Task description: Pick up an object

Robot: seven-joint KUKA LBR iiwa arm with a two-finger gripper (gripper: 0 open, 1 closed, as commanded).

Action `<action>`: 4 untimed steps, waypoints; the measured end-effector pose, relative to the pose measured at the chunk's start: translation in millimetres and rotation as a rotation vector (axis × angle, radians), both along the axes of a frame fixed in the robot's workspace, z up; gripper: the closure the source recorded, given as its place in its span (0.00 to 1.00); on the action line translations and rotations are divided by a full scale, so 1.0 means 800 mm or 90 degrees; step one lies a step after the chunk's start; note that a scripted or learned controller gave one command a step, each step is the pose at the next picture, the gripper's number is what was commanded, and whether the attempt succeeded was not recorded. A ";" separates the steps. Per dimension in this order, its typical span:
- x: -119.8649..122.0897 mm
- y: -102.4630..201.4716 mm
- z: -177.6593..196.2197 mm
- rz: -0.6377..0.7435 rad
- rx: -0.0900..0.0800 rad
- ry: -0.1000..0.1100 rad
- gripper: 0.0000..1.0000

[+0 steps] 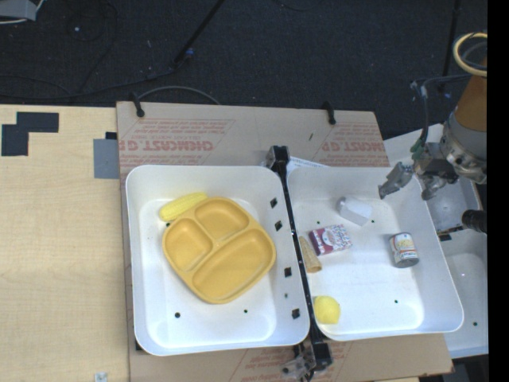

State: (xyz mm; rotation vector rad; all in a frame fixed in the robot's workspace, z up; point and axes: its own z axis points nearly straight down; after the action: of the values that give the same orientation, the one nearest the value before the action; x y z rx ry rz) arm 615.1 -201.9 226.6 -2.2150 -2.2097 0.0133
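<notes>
Camera view: the pincer (415, 178) hovers with fingers spread and nothing between them over the right bin's (445, 293) far right corner. Below lie a small can (404, 250), snack packet (330, 239) and yellow ball (327, 309).

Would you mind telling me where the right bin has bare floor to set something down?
In the right bin, the lower middle is free, bordered by the yellow ball, packet and can. The back left corner, behind the white block, is also bare. The middle band holding packet, block and can is crowded.
</notes>
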 end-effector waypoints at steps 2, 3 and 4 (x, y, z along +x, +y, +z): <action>0.004 -0.010 -0.062 0.001 -0.001 -0.005 0.00; 0.016 -0.012 -0.124 0.004 -0.001 -0.007 0.00; 0.022 -0.014 -0.148 0.004 -0.004 -0.018 0.00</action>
State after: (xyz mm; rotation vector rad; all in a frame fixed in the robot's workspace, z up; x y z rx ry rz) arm 632.5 -212.9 108.1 -2.2257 -2.2335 -0.0101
